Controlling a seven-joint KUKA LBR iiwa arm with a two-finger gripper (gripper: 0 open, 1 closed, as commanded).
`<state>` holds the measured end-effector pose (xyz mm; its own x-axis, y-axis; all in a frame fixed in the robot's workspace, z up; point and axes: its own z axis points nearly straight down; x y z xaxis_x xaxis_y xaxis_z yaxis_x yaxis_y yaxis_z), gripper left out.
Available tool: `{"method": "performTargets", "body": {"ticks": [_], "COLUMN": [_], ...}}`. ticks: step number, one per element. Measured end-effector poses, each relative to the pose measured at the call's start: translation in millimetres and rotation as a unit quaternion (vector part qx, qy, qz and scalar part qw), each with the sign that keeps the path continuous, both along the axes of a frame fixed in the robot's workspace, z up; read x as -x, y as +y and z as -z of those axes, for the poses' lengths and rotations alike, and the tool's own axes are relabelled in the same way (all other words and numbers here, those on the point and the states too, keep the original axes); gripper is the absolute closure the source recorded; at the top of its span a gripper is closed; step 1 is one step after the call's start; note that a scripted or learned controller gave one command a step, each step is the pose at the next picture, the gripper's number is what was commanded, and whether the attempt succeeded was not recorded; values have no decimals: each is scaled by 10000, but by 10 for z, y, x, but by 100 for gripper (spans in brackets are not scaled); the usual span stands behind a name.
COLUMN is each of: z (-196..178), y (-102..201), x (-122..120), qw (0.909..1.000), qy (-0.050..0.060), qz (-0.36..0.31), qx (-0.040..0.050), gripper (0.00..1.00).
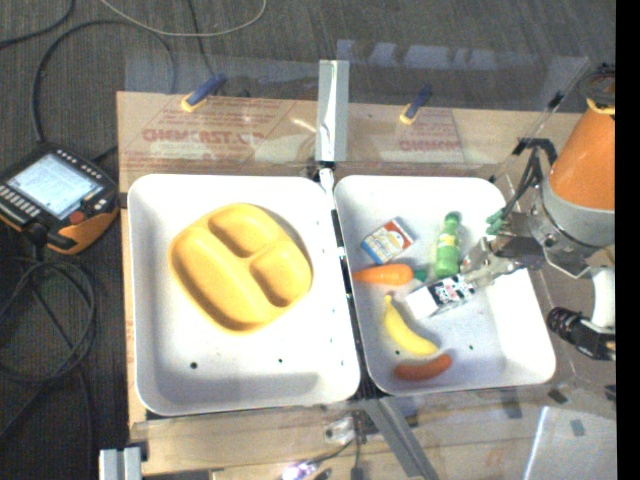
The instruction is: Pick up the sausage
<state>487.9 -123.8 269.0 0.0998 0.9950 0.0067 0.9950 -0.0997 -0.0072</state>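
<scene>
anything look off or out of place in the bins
Nothing is spilled or damaged. The yellow divided plate sits askew in the left bin. In the right bin, the sausage lies at the front edge, away from the gripper, which hovers near the green bottle.

Grey arm (pixel 575 223), orange wrist band (pixel 590 158)

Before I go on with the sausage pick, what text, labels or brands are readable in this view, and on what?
"CHEMCAST": red print, appears mirrored, on the clear sheet behind the left bin; partly blurred, so tentative.
Second red print on the sheet behind the right bin: too blurred to read.
Small carton: label too small.
Black-and-white box: print unreadable.
Green bottle: nothing legible.
Pendant screen: unreadable.
</scene>
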Motion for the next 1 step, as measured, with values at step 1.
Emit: {"method": "performTargets", "body": {"ticks": [1], "z": [-80], "y": [20], "x": [-6], "qw": [10000], "qy": [13], "qz": [-18], "qx": [-11], "gripper": [100]}}
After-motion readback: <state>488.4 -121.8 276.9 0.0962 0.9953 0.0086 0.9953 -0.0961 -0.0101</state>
